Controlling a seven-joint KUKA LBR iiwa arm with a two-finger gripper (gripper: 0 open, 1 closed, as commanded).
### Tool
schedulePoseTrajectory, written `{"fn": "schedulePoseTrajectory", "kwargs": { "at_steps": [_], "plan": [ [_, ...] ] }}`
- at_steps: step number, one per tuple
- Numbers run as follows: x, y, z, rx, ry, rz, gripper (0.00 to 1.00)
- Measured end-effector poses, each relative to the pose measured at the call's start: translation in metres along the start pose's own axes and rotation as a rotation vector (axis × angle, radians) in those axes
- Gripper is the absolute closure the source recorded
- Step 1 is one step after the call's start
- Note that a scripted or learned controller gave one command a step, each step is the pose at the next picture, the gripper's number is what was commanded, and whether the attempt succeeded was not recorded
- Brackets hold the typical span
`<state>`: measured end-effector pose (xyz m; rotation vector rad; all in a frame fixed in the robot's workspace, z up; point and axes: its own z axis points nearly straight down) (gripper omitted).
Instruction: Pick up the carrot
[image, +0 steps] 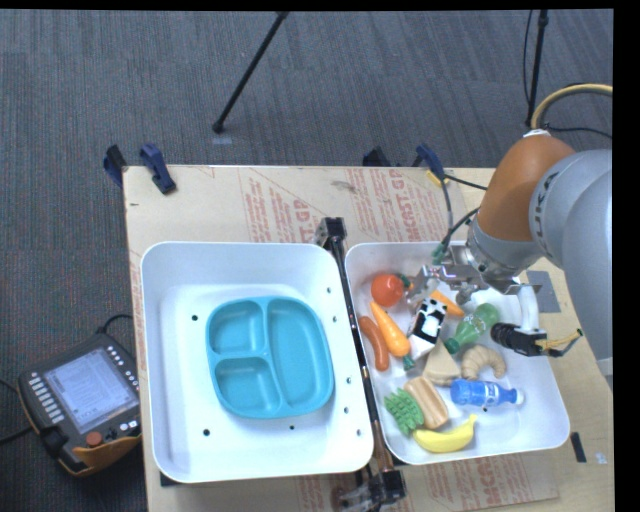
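Pendant (80, 400): one, grey-and-orange handheld unit with lit screen, on carpet at near left, off the bench. Bins: two, shallow, white, smooth plastic, rounded corners, set side by side on a printed cardboard sheet (300, 200). Left bin (150, 300): one blue plate (270, 357), glossy, rounded-rectangular, three compartments. Right bin (556, 420), nearest rim: one banana (445, 437), yellow, curved, smooth; just behind, one green bristly item (403, 410) touching one tan slab (428, 398); one blue bottle (483, 394), lying flat, white cap pointing right. Mid-bin: one croissant (485, 360), tan, crescent-shaped; one tan wedge (440, 366) beside it. Carrot (390, 330): one, orange, tapered, matte, lying flat at a slant in the left half of the right bin, just right of one red sausage (374, 343) and just left of one black-and-white carton (430, 320); not lifted, not gripped. One green bottle (473, 326), translucent, right of the carton. One tomato (387, 289), red, round, glossy, beyond the carrot tip. Gripper (447, 280): metallic, over the far part of the right bin, above the carton, right of the tomato, apart from the carrot; whether released or clenched cannot be told. Arm (570, 215): grey, smooth, orange band above. Clamps on the far bench edge: two blue (157, 166), two black (113, 160). Carpet beyond: dark, ribbed; one thin black tripod leg (245, 75).
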<state>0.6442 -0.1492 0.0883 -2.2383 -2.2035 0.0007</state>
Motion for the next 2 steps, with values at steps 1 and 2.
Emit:
{"fn": "schedulePoseTrajectory", "kwargs": {
  "at_steps": [1, 2],
  "plan": [
    [0.0, -0.001, -0.01, 0.009, 0.002, -0.001, 1.0],
    [0.023, 0.001, -0.15, -0.004, -0.001, 0.064, 1.0]
  ]
}}
